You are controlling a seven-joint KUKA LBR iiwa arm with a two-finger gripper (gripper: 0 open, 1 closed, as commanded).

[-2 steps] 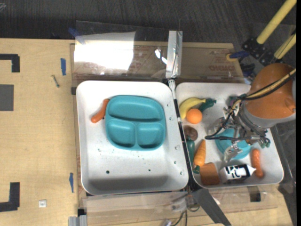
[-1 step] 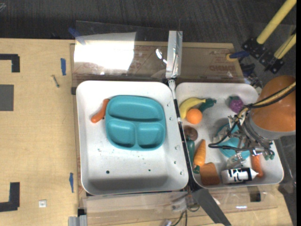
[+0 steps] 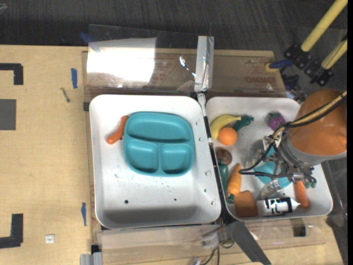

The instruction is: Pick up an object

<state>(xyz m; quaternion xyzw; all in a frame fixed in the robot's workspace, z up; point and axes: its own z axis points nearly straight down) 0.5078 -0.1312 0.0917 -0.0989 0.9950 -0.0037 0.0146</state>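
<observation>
My gripper (image 3: 272, 170) hangs low inside the right bin (image 3: 324, 205), under the arm's orange band (image 3: 322, 127). Cables and the wrist cover its tip. A blue-teal object (image 3: 268, 176) lies directly beneath it, partly covered. Around it are a banana (image 3: 223, 121), an orange (image 3: 228, 136), a purple toy (image 3: 275, 118), a brown piece (image 3: 223, 155), a carrot (image 3: 234, 180), an orange-brown cylinder (image 3: 245, 202), a white and black bottle (image 3: 277, 205) and a small orange stick (image 3: 301, 194).
The left bin (image 3: 105, 200) holds a teal divided plate (image 3: 160, 142) and an orange carrot (image 3: 116, 130) by the plate's left edge. A clear upright divider (image 3: 204, 62) stands behind the bins. Yellow-handled tools (image 3: 322, 24) lie at the upper right.
</observation>
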